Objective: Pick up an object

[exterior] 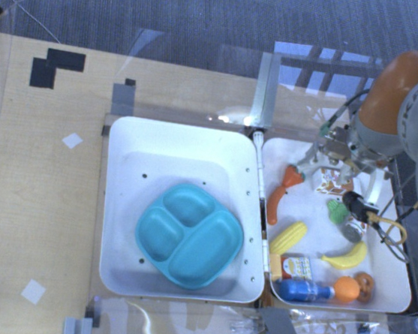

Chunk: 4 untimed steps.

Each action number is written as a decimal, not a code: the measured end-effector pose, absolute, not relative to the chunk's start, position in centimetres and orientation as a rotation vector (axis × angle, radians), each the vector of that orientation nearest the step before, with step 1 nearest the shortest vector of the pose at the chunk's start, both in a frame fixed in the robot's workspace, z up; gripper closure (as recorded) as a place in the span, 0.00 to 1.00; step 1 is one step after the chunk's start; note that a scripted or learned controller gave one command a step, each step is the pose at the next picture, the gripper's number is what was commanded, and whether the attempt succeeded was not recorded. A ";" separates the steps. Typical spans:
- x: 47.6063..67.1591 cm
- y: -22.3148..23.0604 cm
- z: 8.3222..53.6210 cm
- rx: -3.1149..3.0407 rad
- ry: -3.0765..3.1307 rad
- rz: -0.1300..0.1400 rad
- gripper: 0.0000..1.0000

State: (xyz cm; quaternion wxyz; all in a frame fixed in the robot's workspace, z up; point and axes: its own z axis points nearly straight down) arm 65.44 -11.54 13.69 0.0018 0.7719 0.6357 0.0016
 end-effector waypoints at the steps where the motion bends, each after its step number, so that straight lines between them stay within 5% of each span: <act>1: 66.4 -9.5 11.4 1.956 2.413 0.031 0.00; 2: 68.0 -9.6 10.9 2.342 2.061 0.038 0.00; 4: 68.1 -9.1 10.9 2.228 2.161 0.034 0.00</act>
